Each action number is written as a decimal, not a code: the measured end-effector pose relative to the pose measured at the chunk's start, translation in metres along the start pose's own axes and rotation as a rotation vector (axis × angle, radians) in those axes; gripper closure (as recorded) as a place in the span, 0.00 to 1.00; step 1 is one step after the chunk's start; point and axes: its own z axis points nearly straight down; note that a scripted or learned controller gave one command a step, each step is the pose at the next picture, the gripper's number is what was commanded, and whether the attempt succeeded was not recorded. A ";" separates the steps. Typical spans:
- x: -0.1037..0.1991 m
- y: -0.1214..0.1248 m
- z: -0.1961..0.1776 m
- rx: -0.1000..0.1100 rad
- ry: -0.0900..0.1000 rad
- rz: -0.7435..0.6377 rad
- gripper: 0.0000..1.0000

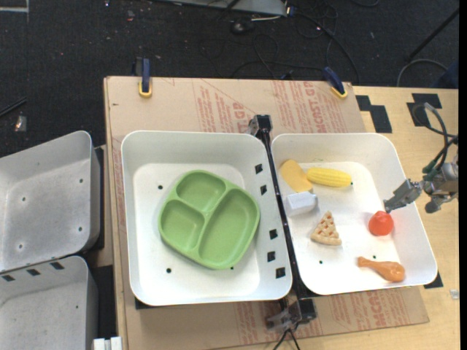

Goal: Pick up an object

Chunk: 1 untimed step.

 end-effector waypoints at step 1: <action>0.001 0.002 -0.005 -0.009 -0.002 -0.004 0.00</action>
